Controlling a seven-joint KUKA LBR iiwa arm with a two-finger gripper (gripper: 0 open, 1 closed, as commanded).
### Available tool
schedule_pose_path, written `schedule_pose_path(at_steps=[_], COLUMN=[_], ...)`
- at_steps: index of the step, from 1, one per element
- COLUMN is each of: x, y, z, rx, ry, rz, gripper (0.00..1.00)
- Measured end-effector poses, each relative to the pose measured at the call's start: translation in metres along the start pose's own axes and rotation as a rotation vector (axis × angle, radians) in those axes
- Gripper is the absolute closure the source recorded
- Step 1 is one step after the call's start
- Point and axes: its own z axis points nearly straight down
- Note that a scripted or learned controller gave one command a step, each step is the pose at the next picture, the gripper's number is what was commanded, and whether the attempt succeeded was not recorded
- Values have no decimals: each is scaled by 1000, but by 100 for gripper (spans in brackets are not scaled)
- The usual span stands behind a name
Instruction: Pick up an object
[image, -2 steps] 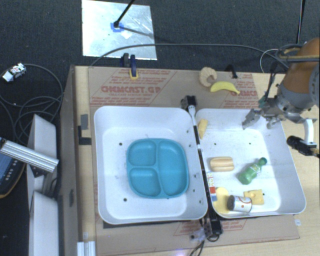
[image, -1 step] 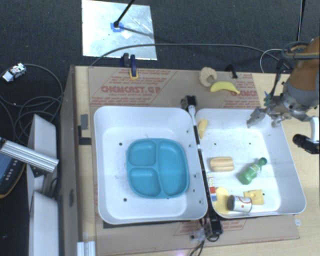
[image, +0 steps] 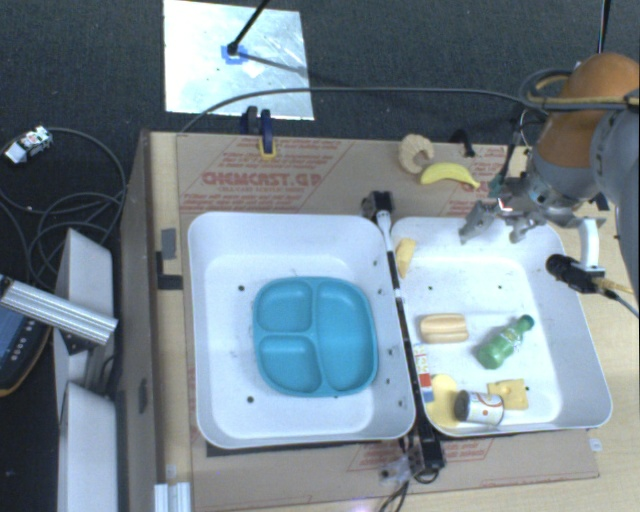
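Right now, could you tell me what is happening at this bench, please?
The grey arm reaches in from the right, its hand hovering over the far edge of the right bin with nothing between its fingers. In that bin lie a hot dog bun, a green bottle and a few small items near the front. The left bin holds a blue divided plate. A banana lies outside on the board.

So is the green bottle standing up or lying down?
Lying down. The green bottle rests on its side on the right bin's floor, its pale cap end pointing up and right, beside the hot dog bun.
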Motion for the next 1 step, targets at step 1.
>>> schedule_pose_path(at_steps=[1], x=[-58], y=[-122], z=[29], rx=[4], ry=[-2], rz=[5], gripper=[0])
